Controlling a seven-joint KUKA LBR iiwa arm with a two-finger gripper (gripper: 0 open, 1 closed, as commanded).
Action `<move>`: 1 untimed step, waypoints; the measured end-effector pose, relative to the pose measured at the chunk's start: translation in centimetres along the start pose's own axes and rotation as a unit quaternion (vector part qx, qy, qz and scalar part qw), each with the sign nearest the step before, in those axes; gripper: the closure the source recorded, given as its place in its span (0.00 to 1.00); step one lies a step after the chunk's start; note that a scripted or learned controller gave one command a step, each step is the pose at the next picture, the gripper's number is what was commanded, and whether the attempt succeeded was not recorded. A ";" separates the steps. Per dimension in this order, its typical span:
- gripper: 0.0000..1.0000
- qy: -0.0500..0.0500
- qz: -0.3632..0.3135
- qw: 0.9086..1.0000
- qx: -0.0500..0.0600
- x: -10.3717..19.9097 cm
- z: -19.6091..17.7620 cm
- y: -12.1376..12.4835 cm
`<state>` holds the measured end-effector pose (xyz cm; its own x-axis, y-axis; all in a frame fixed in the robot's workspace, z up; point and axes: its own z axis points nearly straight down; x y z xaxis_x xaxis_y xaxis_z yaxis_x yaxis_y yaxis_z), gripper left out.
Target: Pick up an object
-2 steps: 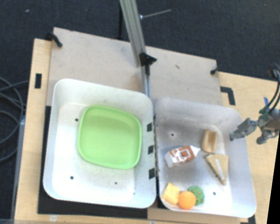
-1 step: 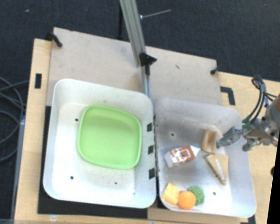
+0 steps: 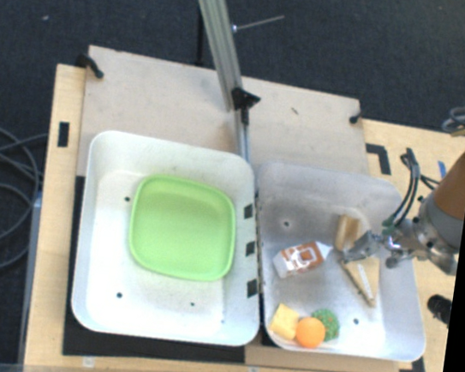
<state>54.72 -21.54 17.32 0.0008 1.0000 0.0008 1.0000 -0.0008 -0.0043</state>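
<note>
Your gripper (image 3: 360, 249) sits low in the right bin (image 3: 383, 338), fingers spread beside the wedge (image 3: 363, 283).

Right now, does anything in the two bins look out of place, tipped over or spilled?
Nothing looks spilled or damaged. The green plate lies flat in the left bin. In the right bin, the small items sit loosely scattered: a brown-and-white packet, a tan wedge lying at a slant, and a yellow block, orange ball and green piece bunched at the front edge.
</note>
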 end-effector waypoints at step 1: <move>0.00 -0.001 0.000 1.000 -0.001 -0.6 6.0 0.3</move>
<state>55.00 -22.11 11.36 0.0007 1.0000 -0.0003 1.0000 -0.0007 -0.0018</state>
